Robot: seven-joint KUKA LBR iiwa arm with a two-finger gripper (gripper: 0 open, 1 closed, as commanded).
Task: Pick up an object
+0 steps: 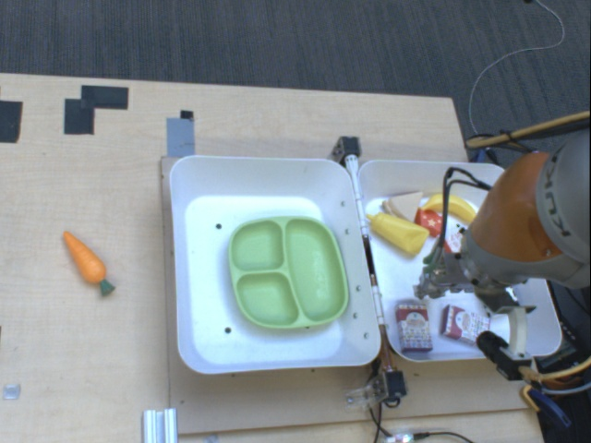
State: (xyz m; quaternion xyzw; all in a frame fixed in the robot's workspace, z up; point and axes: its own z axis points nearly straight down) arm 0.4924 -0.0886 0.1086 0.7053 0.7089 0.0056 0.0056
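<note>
Hovering in right bin, hand (441, 275) just above red packet (414, 326), finger state unclear

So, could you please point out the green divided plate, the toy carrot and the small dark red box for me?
green divided plate (319, 270): camera view, floor of its long right compartment.
toy carrot (85, 259): camera view, middle of its orange body.
small dark red box (414, 327): camera view, centre of its top face.

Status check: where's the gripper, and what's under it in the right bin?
Gripper low over right bin, fingers unclear. Nearest: small red box, just below it; yellow item above. Nothing seen held. Green tray sits in left bin.
</note>
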